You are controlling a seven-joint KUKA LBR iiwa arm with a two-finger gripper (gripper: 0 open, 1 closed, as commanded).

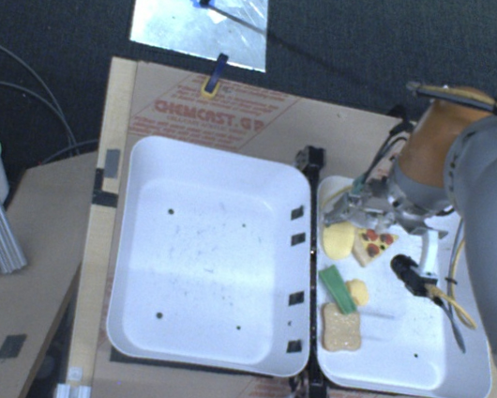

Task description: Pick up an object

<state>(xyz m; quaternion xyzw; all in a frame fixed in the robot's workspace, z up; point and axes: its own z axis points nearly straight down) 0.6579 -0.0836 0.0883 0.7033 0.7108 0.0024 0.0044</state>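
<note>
**Claw low over the right bin's far corner**

My arm (490,179) reaches in from the right, and my claw (366,209) sits low over the far left corner of the right bin (411,356). I cannot tell whether it is wide or narrow, and I see nothing held in it.

The things to pick all lie along that bin's left side. Just below my claw is a yellow lump (337,240). A pale wedge with red spots (372,247) touches it on the right. Nearer the camera a green block (336,287) lies at a slant, with a small yellow piece (359,291) right beside it. A slice of toast (341,329) lies just below those two.

The left bin (209,263) stands beside the right one, their rims meeting.
</note>
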